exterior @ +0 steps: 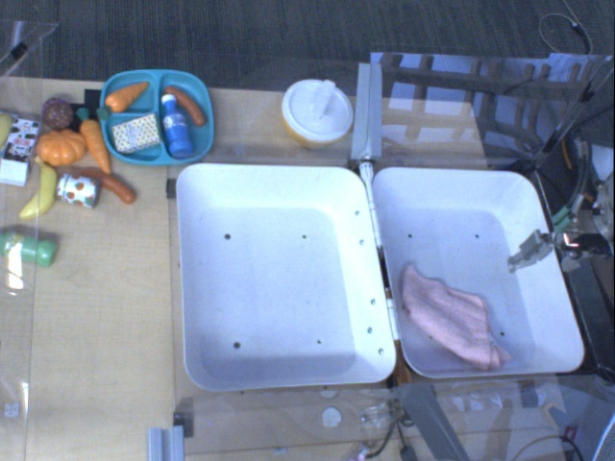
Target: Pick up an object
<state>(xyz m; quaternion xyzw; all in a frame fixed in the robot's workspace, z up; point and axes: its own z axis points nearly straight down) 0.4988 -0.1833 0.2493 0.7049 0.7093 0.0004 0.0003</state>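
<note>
One pink cloth (447,318) lies in the right of two bins (480,195).

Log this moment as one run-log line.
task: pick up object | target: pink cloth, right bin, front | gripper: at right rim, apart from cloth | left bin | status: not grasped

From my seat, little of the arm (588,221) shows at the right edge: dark housing with pale grey patches and a small reddish spot beside a bright metal fitting. 1 slim, light grey metallic piece of the gripper (530,251) juts out from it, angular and faintly shiny. Thin dark cables (562,123) run above it, too blurred to trace.
</note>
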